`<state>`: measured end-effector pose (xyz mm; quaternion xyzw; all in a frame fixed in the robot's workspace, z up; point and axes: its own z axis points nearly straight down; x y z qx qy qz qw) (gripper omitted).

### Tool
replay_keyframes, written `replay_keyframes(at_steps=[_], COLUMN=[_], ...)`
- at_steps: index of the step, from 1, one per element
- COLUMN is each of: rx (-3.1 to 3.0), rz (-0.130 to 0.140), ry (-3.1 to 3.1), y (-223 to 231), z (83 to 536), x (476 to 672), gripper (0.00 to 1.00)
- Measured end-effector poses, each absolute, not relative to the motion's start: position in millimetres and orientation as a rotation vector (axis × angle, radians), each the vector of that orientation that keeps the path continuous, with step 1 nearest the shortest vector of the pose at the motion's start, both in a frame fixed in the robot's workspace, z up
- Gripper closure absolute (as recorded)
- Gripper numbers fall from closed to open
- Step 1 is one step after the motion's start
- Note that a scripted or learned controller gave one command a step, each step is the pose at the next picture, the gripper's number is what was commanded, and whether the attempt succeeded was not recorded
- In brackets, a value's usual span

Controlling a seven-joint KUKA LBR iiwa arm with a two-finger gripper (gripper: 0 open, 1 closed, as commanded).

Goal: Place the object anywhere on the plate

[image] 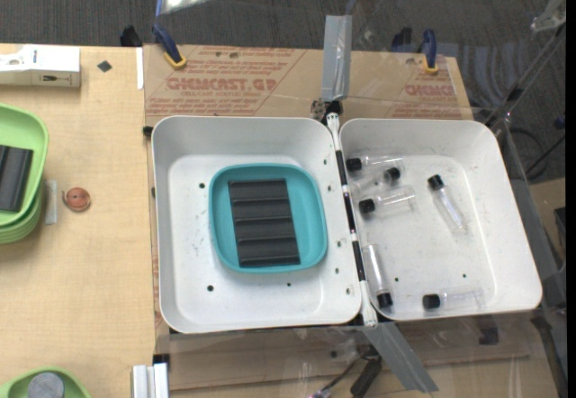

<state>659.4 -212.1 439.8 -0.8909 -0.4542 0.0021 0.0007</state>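
A teal plate (310, 216) with a dark ribbed insert lies in the middle of the left white bin (180, 234). In the right white bin (504, 207) lie several clear plastic tubes with black caps: one (448, 202) near the centre, one (387, 203) on the left side, one (378, 167) at the upper left, one (374, 277) along the left wall and one (450, 301) at the front.
A cardboard sheet (234, 81) lies behind the bins, held by clamps. On the wooden bench at the left are a green tray (27, 144), a small round red piece (77, 199) and a white box (40, 67).
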Motion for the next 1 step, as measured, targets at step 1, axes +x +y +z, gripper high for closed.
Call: replay_keyframes(at_steps=[1], rx=[-2.849], rz=[0.005], ry=[-1.320], y=[-211.7], z=[290.7], x=[658.9], gripper=[0.00])
